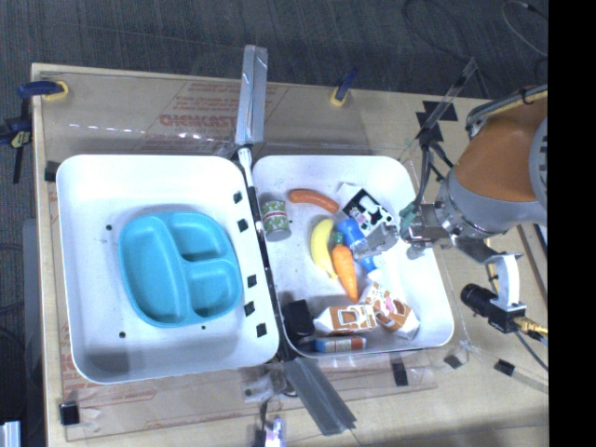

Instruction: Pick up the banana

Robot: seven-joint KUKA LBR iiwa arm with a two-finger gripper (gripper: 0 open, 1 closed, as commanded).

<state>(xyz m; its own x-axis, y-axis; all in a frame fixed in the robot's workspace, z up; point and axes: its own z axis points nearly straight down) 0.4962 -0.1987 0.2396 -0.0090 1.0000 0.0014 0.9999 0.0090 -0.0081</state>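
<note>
In the right bin (410, 177) the banana (322, 247) is hemmed in: a carrot (345, 270) touches its right side, a sausage (313, 197) lies just above, and the gripper (372, 235) crowds the blue clutter beside them. Bare floor lies to the banana's left, between it and the small can (276, 218). The left bin (74, 277) has open room around the blue tray (181, 266).

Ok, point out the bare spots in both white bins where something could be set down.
In the left bin, white floor rings the blue divided tray, widest along the near edge. In the right bin, floor is bare behind the orange sausage and between the small patterned can and yellow banana. The middle and near right are crowded around the gripper.
</note>
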